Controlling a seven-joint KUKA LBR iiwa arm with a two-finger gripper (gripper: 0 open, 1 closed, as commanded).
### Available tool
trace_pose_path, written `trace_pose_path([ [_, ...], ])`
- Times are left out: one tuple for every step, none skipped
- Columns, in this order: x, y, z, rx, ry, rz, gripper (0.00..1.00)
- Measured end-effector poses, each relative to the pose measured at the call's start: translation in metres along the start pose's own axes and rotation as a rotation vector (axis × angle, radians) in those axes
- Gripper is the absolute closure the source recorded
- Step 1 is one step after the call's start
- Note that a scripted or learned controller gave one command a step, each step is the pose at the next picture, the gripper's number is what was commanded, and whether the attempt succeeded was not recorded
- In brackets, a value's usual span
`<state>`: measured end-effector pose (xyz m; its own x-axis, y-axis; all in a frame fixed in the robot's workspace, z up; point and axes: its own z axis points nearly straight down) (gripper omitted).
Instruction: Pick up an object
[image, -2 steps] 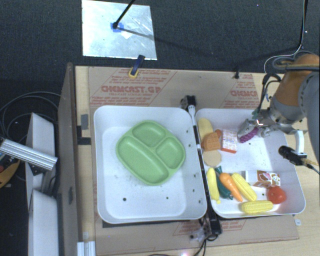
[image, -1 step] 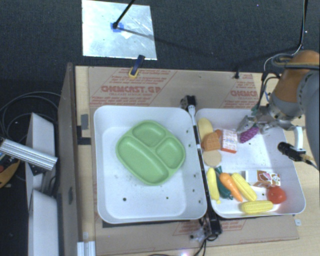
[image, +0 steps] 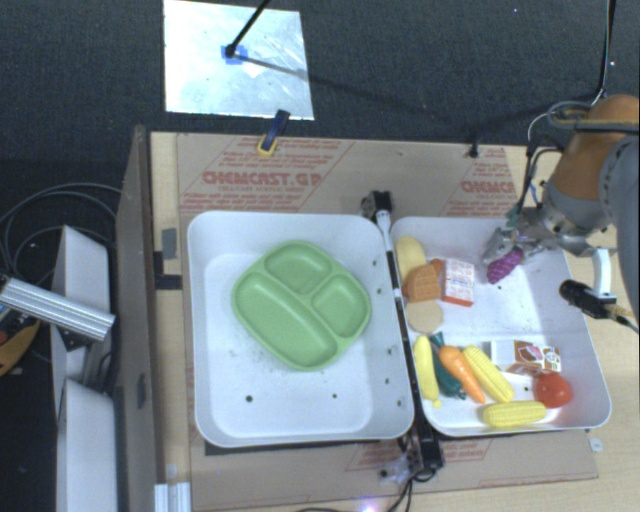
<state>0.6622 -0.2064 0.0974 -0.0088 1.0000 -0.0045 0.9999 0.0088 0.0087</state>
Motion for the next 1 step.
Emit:
trace_pose_path([
  [0.0716,0.0094,-0.0343,0.003,0.004,-0.001,1.0],
])
